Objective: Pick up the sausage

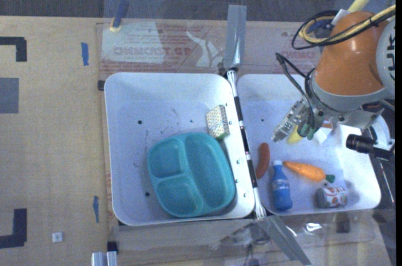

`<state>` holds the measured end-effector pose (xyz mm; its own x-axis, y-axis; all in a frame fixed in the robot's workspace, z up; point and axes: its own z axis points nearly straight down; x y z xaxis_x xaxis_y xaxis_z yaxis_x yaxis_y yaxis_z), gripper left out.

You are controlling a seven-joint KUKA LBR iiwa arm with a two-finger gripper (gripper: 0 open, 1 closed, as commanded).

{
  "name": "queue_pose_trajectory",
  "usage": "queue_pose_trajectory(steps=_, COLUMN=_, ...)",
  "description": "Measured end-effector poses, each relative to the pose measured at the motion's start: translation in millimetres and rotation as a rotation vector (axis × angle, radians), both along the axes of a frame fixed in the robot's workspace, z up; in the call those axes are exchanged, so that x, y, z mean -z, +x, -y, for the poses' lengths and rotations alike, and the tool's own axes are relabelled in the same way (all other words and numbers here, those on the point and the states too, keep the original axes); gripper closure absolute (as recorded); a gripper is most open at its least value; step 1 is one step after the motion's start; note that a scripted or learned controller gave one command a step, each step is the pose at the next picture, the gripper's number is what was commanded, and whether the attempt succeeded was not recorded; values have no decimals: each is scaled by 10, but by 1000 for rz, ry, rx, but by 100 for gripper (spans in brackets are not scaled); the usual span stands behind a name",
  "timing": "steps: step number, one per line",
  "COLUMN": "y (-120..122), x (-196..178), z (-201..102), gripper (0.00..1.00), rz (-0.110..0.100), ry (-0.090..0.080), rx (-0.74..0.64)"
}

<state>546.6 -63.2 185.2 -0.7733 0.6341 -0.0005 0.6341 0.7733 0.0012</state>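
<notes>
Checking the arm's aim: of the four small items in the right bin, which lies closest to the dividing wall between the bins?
The sausage, reddish-brown and lying lengthwise right beside the divider. The blue bottle, carrot and can all sit farther right.

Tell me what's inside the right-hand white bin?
The right bin holds a sausage, blue bottle, carrot and small can. The arm covers its far right part.
</notes>
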Motion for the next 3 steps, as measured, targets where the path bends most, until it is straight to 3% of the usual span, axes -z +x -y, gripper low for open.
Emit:
queue_pose_trajectory(steps=1, y=76, x=171, z=428, gripper=100, rz=2, ry=-1, rx=-269)
queue_pose_trajectory(steps=2, y=250, x=558, z=376, gripper=100, rz=3, ry=-1, rx=-534)
queue_pose_trajectory(steps=3, y=-110, x=-5, z=-30, gripper=100, rz=3, ry=-1, rx=-704)
